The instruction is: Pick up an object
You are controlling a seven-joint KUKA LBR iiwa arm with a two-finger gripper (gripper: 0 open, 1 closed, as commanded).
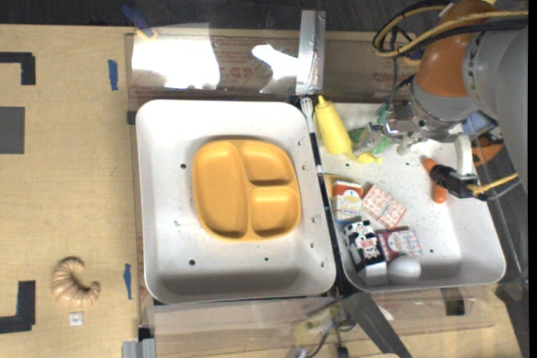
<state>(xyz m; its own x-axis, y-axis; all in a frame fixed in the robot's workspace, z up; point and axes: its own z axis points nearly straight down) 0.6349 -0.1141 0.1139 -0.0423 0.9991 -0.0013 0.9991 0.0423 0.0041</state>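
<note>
My fingers (388,128) hang low over the far end of the right bin (478,256), likely lining up on the clutter there. Can't tell if they're released or clenched. Green object (362,136) lies just left of them, yellow mustard bottle (332,127) beyond it against the bin's left wall. Cartons (377,205) sit nearer.

Glossy yellow plastic tray (246,187) sits in a smooth white plastic bin (159,180); left of it, matt brown cardboard (59,180).
</note>
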